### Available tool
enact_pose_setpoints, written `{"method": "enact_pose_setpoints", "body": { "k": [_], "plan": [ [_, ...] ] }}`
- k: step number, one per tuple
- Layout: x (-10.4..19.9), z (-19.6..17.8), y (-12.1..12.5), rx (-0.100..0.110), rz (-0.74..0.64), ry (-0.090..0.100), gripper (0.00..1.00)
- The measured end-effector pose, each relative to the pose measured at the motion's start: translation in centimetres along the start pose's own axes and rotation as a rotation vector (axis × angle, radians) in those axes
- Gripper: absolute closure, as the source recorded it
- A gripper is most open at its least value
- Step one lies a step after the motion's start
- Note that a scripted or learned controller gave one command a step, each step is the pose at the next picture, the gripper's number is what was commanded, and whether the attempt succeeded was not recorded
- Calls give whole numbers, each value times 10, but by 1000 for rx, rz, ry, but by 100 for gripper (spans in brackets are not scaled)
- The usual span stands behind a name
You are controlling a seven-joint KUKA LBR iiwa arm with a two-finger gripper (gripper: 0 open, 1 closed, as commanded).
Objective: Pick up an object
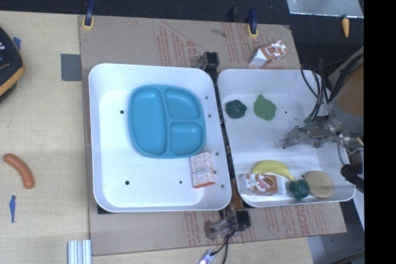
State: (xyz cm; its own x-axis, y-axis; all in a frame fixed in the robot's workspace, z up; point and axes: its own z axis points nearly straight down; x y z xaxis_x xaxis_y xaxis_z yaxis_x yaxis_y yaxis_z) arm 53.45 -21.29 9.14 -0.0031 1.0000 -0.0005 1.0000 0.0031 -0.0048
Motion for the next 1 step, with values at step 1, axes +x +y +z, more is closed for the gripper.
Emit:
{"method": "enact_pose_setpoints", "body": {
  "k": [1],
  "plan": [
    [36, -1, 70, -3, -3, 0, 0]
  ]
}}
